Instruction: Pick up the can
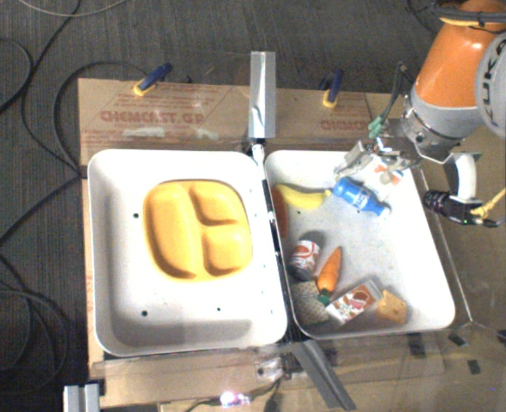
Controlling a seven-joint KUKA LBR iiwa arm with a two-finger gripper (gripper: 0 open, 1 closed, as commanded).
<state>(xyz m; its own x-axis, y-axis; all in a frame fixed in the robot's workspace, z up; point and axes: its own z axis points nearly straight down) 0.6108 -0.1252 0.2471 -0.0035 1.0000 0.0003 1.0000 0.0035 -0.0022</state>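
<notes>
Item 1, arm: grey with orange band, entering at upper right of the frame. Its gripper (366,163) sits over the upper part of the right bin (433,256), close above a blue bottle (360,196). Whether it is released or clenched cannot be told from this slanted view; nothing can be made out in its grasp.

Item 2, can (305,258): red and white, lying in the lower left part of the right bin, just beside a carrot (329,269) and above a small carton (353,303).

Item 3, other contents of the right bin: a banana (302,197) near the top left, a tan block (392,308) at lower right.

Item 4, left bin (116,256): holds a yellow divided tray (198,228).

Step in hand, as judged: approach not yet made on the can; the tool stands well apart from it, up and to the right.

Next move calls for: travel down-left across the bin, descent clear of the carrot, and closing across the can's body.
</notes>
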